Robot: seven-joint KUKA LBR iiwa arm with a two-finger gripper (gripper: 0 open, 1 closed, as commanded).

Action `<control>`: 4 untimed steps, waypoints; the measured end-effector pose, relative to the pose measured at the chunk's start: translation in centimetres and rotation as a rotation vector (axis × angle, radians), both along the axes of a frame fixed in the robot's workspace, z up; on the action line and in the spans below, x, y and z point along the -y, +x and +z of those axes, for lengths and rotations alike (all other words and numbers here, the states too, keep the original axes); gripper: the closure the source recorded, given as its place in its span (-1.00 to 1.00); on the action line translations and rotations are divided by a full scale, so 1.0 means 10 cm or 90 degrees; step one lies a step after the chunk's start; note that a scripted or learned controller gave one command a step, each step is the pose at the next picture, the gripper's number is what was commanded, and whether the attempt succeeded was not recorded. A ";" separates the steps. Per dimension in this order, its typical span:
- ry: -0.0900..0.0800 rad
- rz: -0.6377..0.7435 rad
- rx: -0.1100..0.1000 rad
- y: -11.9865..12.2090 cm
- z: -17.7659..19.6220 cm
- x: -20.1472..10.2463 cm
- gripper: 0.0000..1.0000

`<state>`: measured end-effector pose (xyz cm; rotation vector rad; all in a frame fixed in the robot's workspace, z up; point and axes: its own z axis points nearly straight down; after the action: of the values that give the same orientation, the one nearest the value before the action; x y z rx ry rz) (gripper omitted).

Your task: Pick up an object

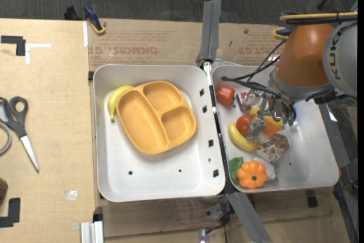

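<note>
Two white bins sit side by side on the desk: the left bin (108, 179) holds one yellow divided plate (154, 115) and one banana (115, 101), the right bin (310, 171) a cluster of toy food. The pincer (263, 116) hangs over that cluster, near a tomato (244, 123) and second banana (241, 138); whether it grips anything I cannot tell. One pumpkin (252, 174) lies at the near edge, scissors (21, 129) well off left.

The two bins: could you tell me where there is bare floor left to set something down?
Left bin: a bare strip along the near wall and in the near corners, below the orange divided plate. A banana is tucked against the plate's far-left edge. Right bin: bare at the near right; its left half is crowded with toy food around the gripper.
</note>
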<state>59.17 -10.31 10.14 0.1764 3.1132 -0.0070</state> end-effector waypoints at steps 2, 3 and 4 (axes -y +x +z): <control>0.003 -0.033 -0.010 0.41 0.45 0.61 -1.00; 0.003 -0.063 -0.006 0.13 -0.03 0.92 -1.00; 0.005 -0.156 -0.011 0.35 -0.08 0.37 -1.00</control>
<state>62.65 -13.97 9.30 0.5580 3.0861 -0.0003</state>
